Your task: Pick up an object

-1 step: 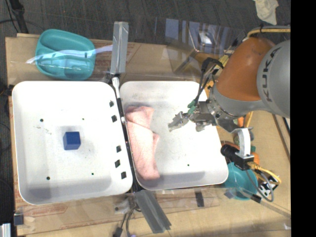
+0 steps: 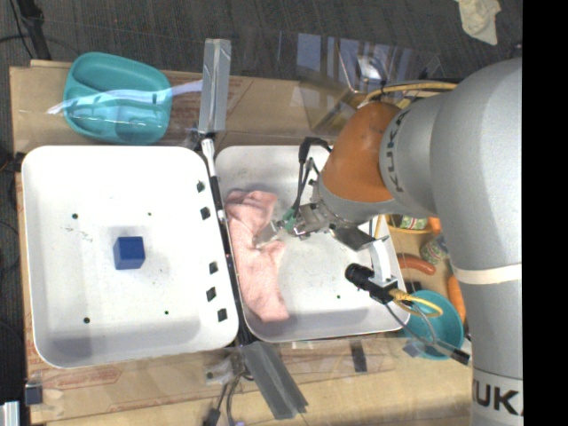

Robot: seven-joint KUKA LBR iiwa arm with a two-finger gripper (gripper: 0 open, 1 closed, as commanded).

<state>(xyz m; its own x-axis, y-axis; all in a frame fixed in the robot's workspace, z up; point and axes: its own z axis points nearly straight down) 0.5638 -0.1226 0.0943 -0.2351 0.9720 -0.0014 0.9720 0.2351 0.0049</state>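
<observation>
the pink cloth (image 2: pixel 256 256) lies just left of the end effector (image 2: pixel 288 224).

Robot lab, KUKA arm (image 2: pixel 461 167), white bins (image 2: pixel 53 176)

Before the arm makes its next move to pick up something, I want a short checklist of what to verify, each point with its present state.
1. Target present: a pink cloth lies along the left side of the right bin. Ok.
2. Gripper is over the target: it sits at the cloth's right edge. Ok.
3. Finger opening: hidden under the wrist. Cannot tell.
4. Cloth between the fingers: not visible. Cannot tell.
5. Other candidate: a blue cube sits alone in the left bin, far from the gripper. Ok.
6. Cloth lies flat: it is crumpled, with folds. Not ok.
</observation>
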